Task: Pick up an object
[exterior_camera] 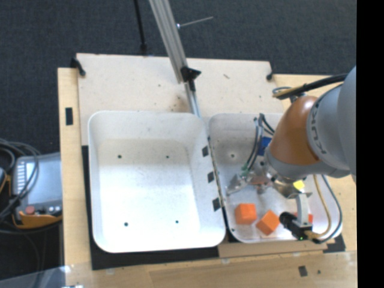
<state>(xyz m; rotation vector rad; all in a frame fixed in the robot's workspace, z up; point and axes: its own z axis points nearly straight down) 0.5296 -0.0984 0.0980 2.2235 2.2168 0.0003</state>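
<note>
Two orange cubes lie near the front of the right bin [225, 131]: one [245, 213] sits square, and the other [269, 222] is turned at an angle just to its right. My gripper [251, 181] hangs over the middle of the right bin, a little behind and above the cubes. The grey arm with its orange band [294, 134] covers the bin's right part. Nothing shows in the gripper's grasp.
The left bin [96, 161] stands beside the right one, their walls meeting in the middle. A slanted metal pole [171, 38] rises from the bench behind the bins. A control pendant [33, 191] and cables lie off the bench at the left.
</note>
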